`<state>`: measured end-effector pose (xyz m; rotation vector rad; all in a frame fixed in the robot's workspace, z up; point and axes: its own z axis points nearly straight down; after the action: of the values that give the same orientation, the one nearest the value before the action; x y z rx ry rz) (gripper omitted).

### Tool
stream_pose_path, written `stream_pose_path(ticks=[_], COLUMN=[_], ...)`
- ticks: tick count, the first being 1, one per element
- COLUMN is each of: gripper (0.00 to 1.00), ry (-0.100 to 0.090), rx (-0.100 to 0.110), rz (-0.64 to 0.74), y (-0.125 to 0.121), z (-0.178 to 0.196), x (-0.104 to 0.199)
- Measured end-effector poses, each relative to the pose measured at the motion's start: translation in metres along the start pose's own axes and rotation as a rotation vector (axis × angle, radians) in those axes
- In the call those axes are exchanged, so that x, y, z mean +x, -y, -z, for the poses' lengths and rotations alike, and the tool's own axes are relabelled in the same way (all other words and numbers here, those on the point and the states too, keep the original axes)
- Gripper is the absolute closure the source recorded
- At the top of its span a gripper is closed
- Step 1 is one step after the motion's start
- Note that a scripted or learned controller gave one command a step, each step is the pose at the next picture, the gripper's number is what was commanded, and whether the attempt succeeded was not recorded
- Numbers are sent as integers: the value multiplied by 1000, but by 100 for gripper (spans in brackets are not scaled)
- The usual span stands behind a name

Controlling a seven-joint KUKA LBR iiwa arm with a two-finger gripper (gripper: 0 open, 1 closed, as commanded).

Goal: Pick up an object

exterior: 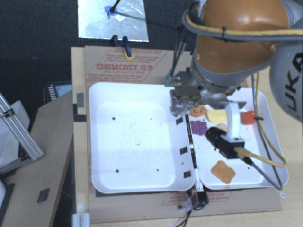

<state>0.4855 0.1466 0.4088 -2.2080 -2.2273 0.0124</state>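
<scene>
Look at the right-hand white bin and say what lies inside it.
In the right bin lie an orange toast-shaped piece, a purple piece, a yellow piece, a small orange ring-like piece and a red-orange piece. The arm covers the bin's far part.

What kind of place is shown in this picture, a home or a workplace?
Most likely a robotics lab test bench, not a home. An industrial arm with exposed cables hangs over two white bins, which sit on a cardboard sheet, and small toy-like items lie in the right bin.
</scene>
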Motion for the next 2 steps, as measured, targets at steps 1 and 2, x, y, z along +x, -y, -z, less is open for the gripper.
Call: stream_pose_path(ticks=[1, 2], gripper=[100, 100], ry=[-7, -2], rx=[-26, -11], rz=[-4, -2], y=[0, -29], z=[134, 104], x=[-15, 31])
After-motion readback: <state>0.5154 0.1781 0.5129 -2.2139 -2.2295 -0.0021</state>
